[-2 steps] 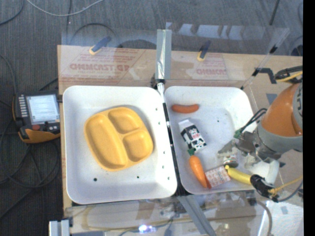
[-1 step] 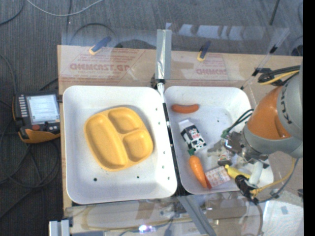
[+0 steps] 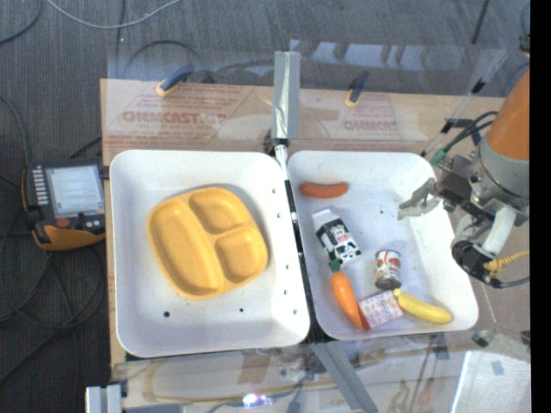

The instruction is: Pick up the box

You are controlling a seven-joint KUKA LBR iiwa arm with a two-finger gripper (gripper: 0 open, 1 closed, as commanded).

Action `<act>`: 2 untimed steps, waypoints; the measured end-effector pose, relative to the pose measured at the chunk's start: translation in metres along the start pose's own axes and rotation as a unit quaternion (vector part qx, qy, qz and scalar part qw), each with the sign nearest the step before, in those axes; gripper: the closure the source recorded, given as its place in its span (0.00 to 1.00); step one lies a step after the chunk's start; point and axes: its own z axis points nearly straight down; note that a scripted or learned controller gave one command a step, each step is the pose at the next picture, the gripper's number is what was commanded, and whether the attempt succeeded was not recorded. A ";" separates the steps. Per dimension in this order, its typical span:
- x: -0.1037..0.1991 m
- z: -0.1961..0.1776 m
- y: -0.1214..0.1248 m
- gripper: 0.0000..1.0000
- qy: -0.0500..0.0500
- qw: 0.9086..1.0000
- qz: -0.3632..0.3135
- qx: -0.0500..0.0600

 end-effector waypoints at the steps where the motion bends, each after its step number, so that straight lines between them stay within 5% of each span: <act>1: 0.002 0.142 -0.017 0.00 0.002 1.000 0.012 0.004; 2: 0.010 0.079 0.041 0.00 0.000 0.998 0.060 0.002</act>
